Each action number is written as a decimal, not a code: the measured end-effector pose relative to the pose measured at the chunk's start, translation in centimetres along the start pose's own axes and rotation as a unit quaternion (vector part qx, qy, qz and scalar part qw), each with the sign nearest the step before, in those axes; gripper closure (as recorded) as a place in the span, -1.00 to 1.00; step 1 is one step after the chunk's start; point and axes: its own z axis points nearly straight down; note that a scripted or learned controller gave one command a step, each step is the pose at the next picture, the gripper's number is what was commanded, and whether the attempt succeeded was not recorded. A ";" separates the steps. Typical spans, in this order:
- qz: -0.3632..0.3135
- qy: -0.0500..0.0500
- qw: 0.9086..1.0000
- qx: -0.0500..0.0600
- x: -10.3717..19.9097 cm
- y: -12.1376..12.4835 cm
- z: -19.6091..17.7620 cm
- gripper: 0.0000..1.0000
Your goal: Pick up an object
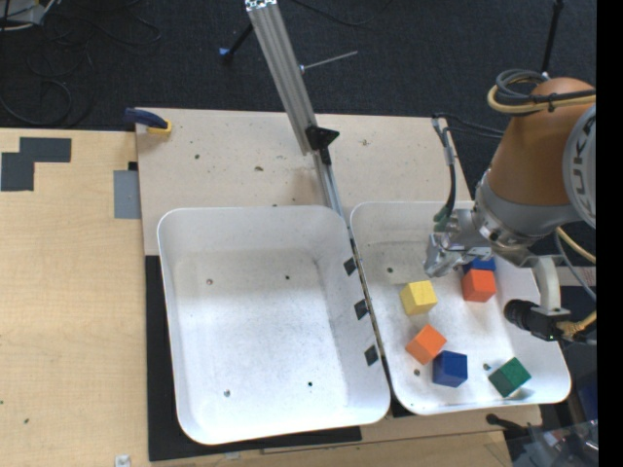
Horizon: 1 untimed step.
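Two white bins side by side, six blocks in the right bin, one yellow, two orange, one dark blue, one green, perhaps another blue, mostly hidden

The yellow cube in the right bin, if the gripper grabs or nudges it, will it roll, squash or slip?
The yellow cube looks like a rigid painted block with flat faces, so it would probably slide rather than roll when pushed. Its sharp edges suggest it won't squash. It sits apart from the orange cube, so a nudge likely moves it alone across the smooth right bin.
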 end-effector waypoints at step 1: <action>0.000 -0.001 1.000 0.000 4.4 1.5 1.0 1.00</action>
